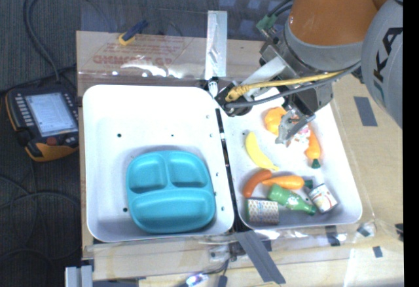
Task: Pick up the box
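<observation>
Hovering over the far half of the right white bin (347, 177), the jaws are hanging well apart from the grey speckled box (263, 211), which is lying in that bin's near left corner; I cannot tell their spread. Descending here is risking a grab at the yellow toy banana (258, 151) instead, and the green toy bottle (288, 199) just beside the box is likely crowding any grip.

The box (263, 211) is a small grey carton with a speckled, patterned face, lying flat on the floor of the right bin (344, 174), close to its front wall and near its front-left corner. It sits just beside a green bottle (290, 200), below an orange carrot-like toy (257, 181).
</observation>
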Controlling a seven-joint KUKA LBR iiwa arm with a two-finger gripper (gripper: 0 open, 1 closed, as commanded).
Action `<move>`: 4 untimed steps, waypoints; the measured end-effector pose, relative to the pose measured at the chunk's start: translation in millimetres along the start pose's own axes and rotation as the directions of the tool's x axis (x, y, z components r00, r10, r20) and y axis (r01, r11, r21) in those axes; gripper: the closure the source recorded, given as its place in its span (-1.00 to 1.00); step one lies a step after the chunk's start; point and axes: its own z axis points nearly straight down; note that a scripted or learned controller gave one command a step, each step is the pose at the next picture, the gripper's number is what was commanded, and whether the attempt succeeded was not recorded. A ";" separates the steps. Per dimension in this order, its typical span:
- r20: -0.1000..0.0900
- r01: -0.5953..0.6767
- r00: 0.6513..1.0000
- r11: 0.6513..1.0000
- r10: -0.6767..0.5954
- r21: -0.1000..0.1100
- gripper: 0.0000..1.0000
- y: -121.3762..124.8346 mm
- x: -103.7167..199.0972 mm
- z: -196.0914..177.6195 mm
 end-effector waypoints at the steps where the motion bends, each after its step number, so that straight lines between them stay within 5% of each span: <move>1: 0.003 -0.051 0.999 0.999 0.051 0.000 -1.00 -53.8 26.8 90.5; 2: 0.005 -0.208 0.978 0.978 0.208 0.000 -1.00 -48.6 23.0 195.6; 3: 0.006 -0.286 0.958 0.958 0.286 0.000 -1.00 -67.2 32.6 255.9; 4: 0.003 -0.237 0.972 0.972 0.237 0.000 -1.00 -56.1 27.5 333.6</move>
